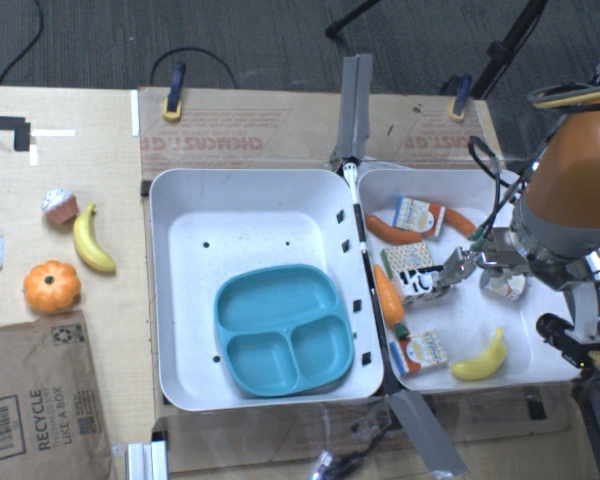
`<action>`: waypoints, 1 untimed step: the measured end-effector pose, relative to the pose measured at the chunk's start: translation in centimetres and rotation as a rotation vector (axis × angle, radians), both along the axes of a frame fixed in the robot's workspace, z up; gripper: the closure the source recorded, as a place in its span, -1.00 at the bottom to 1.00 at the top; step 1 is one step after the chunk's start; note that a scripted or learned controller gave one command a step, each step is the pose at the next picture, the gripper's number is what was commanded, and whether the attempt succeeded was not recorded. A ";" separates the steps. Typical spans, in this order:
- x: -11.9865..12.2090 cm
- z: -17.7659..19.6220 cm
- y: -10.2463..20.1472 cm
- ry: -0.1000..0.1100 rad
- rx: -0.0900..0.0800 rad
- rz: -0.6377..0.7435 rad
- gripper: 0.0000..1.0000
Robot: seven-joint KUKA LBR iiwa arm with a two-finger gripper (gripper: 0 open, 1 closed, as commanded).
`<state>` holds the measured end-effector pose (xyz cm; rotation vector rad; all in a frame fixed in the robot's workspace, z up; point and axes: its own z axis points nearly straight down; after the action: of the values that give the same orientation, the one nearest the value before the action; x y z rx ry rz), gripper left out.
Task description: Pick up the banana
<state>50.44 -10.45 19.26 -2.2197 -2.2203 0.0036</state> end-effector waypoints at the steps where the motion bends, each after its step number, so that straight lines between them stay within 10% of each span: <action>1: -2.6 0.5 -5.9 -0.002 0.000 0.125 -1.00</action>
<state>47.79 -16.36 19.74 -2.0776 -2.3552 0.0013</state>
